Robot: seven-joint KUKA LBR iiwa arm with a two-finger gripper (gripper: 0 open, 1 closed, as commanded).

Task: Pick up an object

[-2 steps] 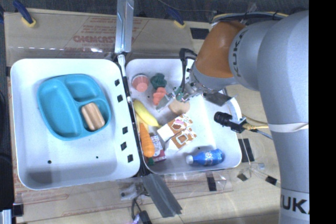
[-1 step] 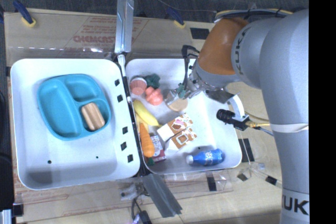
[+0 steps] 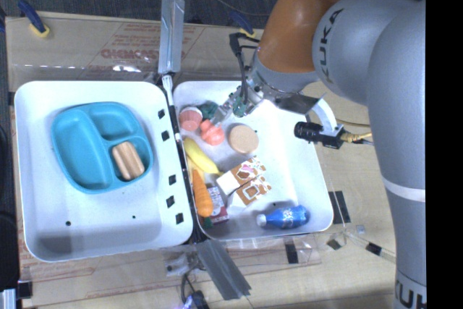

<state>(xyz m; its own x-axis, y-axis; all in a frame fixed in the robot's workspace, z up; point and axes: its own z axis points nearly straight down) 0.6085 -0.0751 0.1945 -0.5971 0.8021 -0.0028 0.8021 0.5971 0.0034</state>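
Pincer (image 3: 233, 106) hovers just beside pink toy (image 3: 210, 132).

Right white bin (image 3: 312, 177) holding a yellow banana (image 3: 200, 157), orange carrot (image 3: 202, 193), blue bottle (image 3: 283, 217) lying flat, tan round disc (image 3: 243, 138), and pink pieces (image 3: 211, 132)

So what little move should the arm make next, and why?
Probably a short drop straight down. The gripper hangs over the back of the right bin, just above a dark green item and a pink one, and nothing shows between its fingers. Lowering first would put it level with something to grasp.
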